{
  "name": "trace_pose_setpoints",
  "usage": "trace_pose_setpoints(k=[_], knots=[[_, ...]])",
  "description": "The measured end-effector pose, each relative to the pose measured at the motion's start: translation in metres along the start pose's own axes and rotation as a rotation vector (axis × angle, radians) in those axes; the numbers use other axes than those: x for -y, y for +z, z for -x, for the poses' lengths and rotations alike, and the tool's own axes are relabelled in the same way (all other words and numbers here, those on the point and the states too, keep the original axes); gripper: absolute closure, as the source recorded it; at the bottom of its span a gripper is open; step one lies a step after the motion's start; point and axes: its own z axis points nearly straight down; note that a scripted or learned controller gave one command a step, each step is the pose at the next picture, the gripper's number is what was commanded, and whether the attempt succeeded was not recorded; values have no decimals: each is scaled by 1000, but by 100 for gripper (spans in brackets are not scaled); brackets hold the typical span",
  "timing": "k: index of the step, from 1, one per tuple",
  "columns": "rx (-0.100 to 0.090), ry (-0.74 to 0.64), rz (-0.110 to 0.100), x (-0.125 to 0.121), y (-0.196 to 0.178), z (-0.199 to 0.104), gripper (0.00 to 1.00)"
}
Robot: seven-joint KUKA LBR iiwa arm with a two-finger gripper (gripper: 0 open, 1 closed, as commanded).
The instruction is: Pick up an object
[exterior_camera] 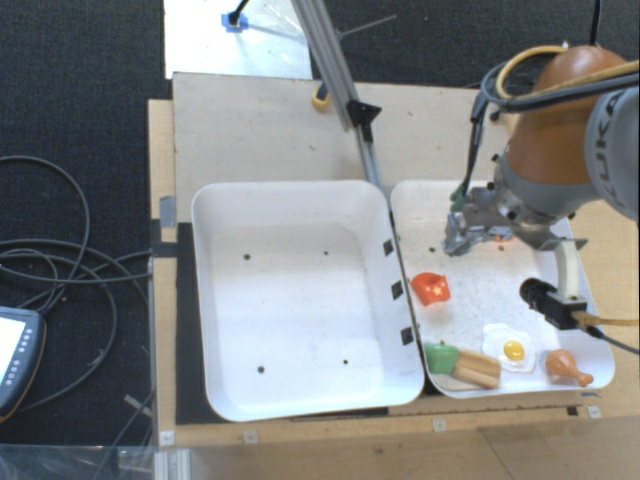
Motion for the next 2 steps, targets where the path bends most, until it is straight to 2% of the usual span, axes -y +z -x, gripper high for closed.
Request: trace_pose_setpoints(k=[2], knots=[[0, 1, -4, -5, 22, -104, 100]])
